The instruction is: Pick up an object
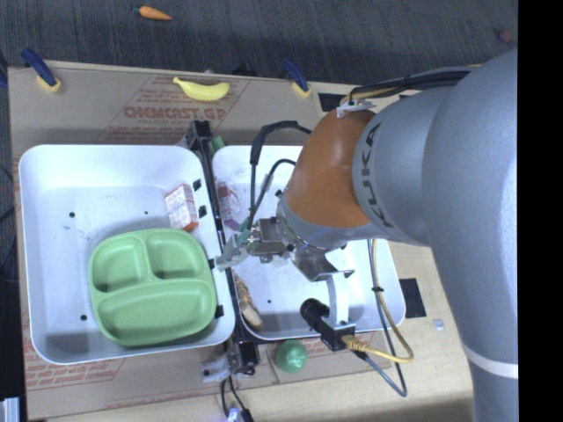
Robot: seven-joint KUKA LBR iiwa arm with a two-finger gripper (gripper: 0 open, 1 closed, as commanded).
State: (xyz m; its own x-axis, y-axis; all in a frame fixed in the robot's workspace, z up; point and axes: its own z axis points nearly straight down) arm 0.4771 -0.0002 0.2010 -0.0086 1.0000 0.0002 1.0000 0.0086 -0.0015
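Cardboard-covered bench (132,112) with two white bins. Arm (352,174) reaches from the right over the right bin (281,323) — gripper (251,244) low at its left wall, grip state cannot be told. Nearest candidate, a pale elongated object (247,304), lies just nearer the viewer, long axis running near–far; green tray (154,284) fills the left bin (53,200).

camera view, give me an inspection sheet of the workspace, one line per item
surface: cardboard-covered bench bearing left bin and right bin
job's things: green tray and small carton in left bin; pale object at right bin's left edge
clutter: banana and green ball on the bench outside the bins
grippers: gripper low over right bin, grasp not visible
cables: black cable looping by the wrist; yellow cable at front
surroundings: orange item on dark floor; blue clamps on bench edge
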